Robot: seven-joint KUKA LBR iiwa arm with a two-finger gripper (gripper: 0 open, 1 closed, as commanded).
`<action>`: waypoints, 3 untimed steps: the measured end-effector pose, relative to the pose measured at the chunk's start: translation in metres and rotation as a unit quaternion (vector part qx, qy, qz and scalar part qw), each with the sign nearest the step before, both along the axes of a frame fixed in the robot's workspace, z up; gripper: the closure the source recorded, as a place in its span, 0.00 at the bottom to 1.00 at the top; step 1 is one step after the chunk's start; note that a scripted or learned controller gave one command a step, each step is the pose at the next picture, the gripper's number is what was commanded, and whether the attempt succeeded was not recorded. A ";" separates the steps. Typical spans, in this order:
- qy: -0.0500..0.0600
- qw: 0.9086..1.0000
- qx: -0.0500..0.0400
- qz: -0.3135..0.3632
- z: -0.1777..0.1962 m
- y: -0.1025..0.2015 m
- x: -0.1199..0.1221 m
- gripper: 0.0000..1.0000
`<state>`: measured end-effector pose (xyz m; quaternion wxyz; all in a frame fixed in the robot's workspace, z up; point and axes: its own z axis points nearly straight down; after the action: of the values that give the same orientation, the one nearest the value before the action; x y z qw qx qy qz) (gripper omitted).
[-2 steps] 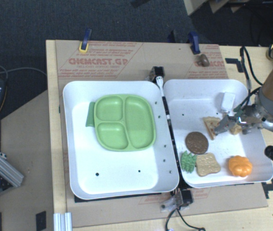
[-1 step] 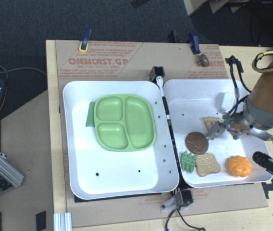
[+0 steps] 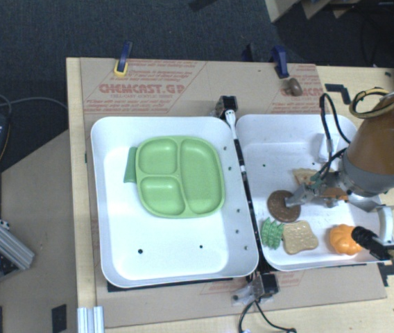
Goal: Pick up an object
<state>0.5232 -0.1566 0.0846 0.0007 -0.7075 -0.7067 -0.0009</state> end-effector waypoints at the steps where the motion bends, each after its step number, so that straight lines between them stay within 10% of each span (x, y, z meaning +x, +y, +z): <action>1: -0.004 1.000 -0.001 0.000 0.014 -0.001 0.002 1.00; 3: -0.003 1.000 -0.002 0.001 0.121 0.000 -0.004 1.00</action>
<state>0.5188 -0.1568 0.2056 -0.0033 -0.7068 -0.7074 -0.0014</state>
